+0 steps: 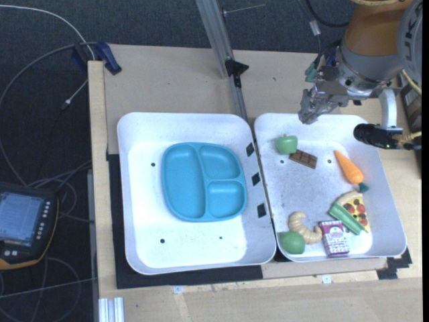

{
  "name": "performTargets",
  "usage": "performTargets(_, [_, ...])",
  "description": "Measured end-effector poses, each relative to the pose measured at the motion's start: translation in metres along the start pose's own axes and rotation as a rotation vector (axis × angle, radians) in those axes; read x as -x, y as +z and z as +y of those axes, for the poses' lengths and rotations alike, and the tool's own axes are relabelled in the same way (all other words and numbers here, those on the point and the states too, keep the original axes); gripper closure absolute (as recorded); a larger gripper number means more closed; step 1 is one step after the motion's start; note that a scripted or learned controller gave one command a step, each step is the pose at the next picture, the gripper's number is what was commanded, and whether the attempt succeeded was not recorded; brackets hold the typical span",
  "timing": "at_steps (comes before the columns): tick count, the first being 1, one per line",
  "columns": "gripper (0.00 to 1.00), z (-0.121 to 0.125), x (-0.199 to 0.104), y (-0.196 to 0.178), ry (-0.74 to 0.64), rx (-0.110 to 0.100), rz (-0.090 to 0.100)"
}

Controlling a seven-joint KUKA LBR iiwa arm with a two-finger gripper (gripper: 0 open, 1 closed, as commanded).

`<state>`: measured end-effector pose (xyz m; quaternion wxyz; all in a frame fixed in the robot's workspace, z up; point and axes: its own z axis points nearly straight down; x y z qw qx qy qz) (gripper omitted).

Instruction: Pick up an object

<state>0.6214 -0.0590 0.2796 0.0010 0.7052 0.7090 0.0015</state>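
My gripper [310, 111] hangs above the far rim of the right bin [389, 200], with nothing visible between its fingers. Just below and left of it sits a green apple [286, 143] with a brown chocolate bar [303, 158] beside it. An orange carrot [349, 168] lies toward the right side. At the near end lie a pizza slice [351, 211], a small pink carton [334, 238], a tan curled piece [305, 227] and a green round fruit [291, 242].
The left bin [134, 180] holds a blue sectioned plate [203, 181]. A metal pole [216, 29] rises behind the gap between the bins. A handheld pendant [23, 223] and cables lie on the floor at left.
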Motion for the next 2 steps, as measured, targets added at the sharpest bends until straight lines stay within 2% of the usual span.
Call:
performTargets(1, [1.00,0.009,-0.053,0.001,-0.001,0.000,0.000])
performTargets(2, [1.00,0.007,-0.111,0.021,-0.002,-0.009,0.002])
